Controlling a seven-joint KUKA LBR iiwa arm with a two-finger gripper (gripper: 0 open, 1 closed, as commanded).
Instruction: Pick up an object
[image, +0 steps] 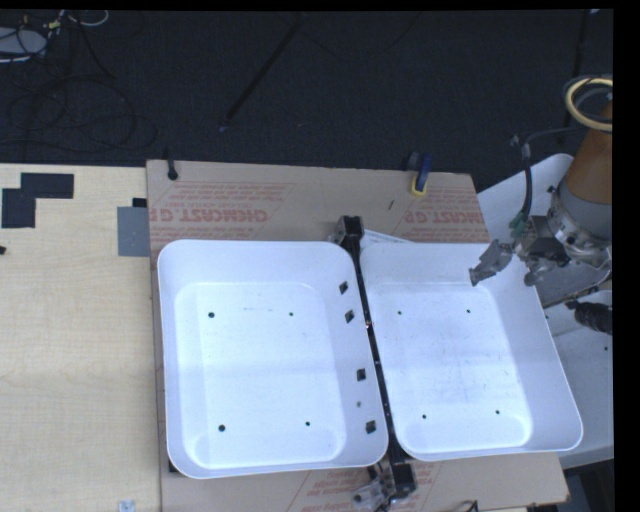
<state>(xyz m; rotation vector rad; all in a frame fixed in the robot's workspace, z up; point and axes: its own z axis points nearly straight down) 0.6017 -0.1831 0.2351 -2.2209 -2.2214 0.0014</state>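
- Gripper: above the right bin's upper right rim; whether its jaws are apart or together cannot be told.
- Object to pick: none visible in the right bin or the left bin; weight, stiffness and grasp point cannot be judged.

The arm is running off the frame at three o'clock, its gripper fingers too blurred to read.

Grey arm with orange band at the right edge, tool pointing left.
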